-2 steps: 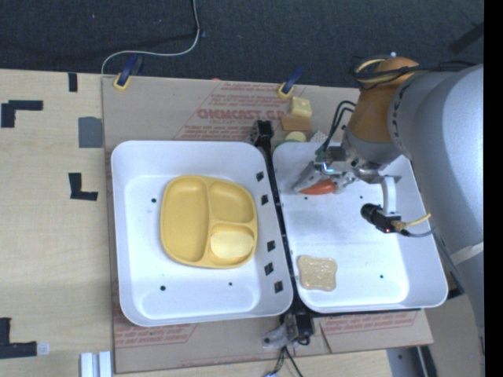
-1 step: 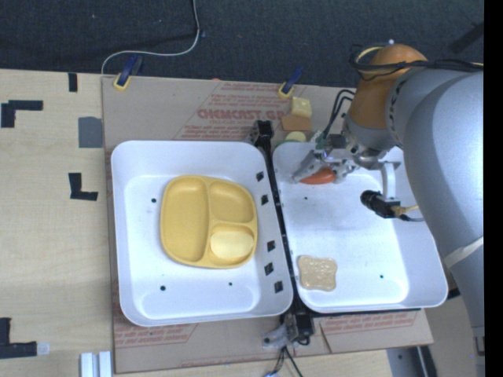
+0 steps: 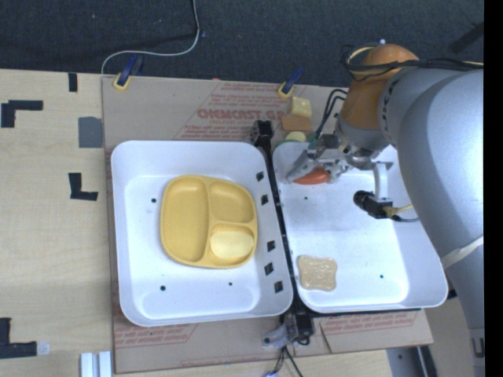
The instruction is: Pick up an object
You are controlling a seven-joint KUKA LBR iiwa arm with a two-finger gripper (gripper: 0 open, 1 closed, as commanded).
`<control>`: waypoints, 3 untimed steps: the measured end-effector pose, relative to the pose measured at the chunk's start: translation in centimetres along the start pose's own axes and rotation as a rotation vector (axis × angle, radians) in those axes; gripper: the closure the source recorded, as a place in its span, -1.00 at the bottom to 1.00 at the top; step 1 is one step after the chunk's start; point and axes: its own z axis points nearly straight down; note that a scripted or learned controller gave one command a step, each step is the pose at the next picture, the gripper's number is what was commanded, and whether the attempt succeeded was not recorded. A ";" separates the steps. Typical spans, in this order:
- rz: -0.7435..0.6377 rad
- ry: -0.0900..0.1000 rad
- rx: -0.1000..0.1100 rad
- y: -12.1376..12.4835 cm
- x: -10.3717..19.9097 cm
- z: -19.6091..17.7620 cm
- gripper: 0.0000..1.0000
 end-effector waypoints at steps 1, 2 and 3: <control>0.001 0.001 0.000 0.0 -1.3 0.0 -1.00; 0.000 0.000 0.000 0.0 0.1 0.0 -1.00; 0.000 -0.003 0.017 -0.4 -0.2 -0.8 1.00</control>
